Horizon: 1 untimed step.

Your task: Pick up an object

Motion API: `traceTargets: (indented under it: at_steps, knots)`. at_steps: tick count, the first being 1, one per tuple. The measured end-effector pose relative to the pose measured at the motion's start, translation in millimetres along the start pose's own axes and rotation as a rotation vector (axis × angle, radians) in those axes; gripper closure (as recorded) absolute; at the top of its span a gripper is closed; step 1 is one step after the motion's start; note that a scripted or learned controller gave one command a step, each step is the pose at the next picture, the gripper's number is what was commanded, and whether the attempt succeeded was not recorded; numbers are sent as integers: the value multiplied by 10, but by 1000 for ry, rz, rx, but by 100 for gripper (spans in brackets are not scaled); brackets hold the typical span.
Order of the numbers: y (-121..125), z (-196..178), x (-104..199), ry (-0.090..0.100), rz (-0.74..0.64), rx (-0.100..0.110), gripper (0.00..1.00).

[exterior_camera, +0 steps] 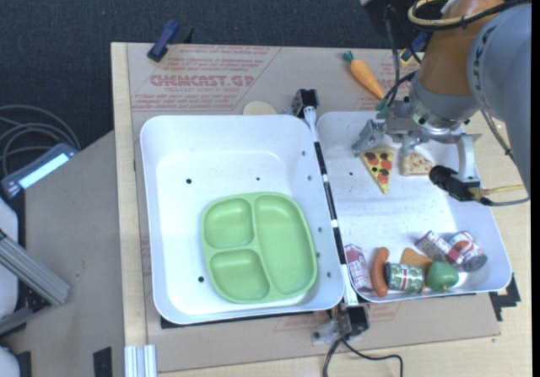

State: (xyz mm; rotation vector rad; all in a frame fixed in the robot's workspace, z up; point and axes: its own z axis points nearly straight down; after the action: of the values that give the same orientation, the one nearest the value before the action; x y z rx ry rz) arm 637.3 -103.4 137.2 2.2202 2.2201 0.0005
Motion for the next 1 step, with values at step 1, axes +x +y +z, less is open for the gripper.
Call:
traceTargets:
  at_steps: [1]
  knots:
    - [-148,530,-114,2,1,3,0]
